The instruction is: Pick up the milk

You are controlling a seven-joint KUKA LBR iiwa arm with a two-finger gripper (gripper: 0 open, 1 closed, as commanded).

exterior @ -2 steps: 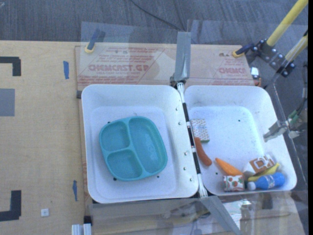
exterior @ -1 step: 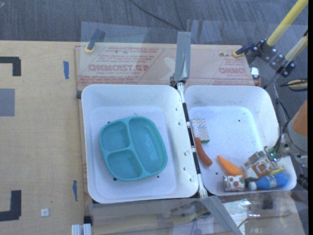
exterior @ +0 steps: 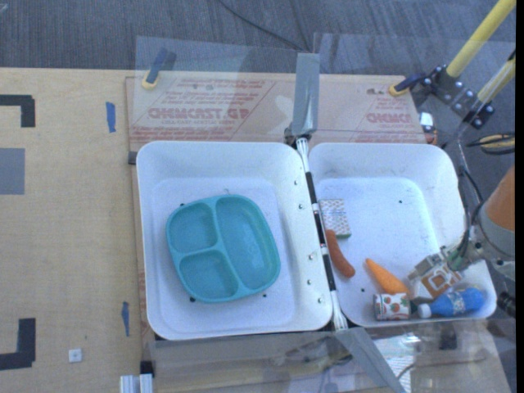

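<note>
Camera view: pincer (exterior: 446, 262) hovering over milk (exterior: 438, 282) in right bin's (exterior: 385, 166) cluttered corner, seemingly lining up; finger spread impossible to tell.

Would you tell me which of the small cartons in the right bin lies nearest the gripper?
The carton with the orange square, right beside the gripper. The carton at the bin's front edge is farther, and the speckled carton by the divider farthest.

robotics lab, taped plywood bench (exterior: 65, 244), twin white bins (exterior: 155, 170), acrylic shields (exterior: 213, 64)
</note>
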